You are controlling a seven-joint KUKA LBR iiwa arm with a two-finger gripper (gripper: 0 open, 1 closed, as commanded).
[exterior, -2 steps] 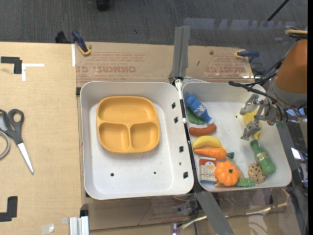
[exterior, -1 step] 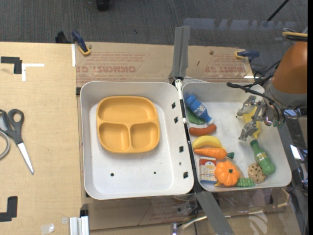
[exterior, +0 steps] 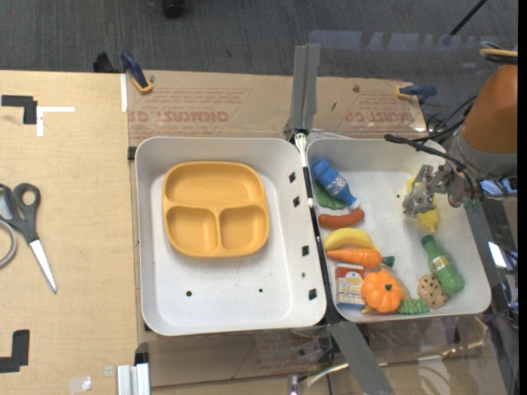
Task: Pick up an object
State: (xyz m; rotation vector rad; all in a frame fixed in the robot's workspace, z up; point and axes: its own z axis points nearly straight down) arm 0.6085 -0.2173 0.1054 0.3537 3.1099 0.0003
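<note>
While one tray (exterior: 216, 207) sits left, one pumpkin (exterior: 382, 291) sits right.

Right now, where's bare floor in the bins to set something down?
Left bin: bare strip below the yellow tray. Right bin: open patch between hot dog and gripper. Crowded along its front: carrot, pumpkin, cookie.

Scissors (exterior: 29, 229) on the wooden bench (exterior: 66, 303), blue clamps (exterior: 136, 71) on cardboard (exterior: 206, 105)
</note>
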